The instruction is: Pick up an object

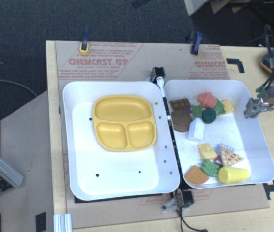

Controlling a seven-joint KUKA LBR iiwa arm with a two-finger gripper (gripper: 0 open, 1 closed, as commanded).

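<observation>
Small plastic toy foods (209,144) lie heaped in the right white bin (260,144), mostly along its far and near edges, handy for picking; the gripper (254,106) hovers over that bin's right rim, its grasp impossible to tell; the yellow divided plate (125,122) fills the left white bin (79,153).

1. Both bins, the left bin (74,144) and the right bin (253,144), look like smooth, slightly glossy white plastic.
2. The yellow divided tray (125,122) in the left bin appears to be matt moulded plastic.
3. The bench (127,57) looks like wood board under brown protective paper printed in red.
4. The toy foods near the right bin's front edge, such as the yellow cylinder (233,174), look like smooth plastic.
5. The gripper (256,105) at the right bin's right edge looks like dull grey metal.
</observation>
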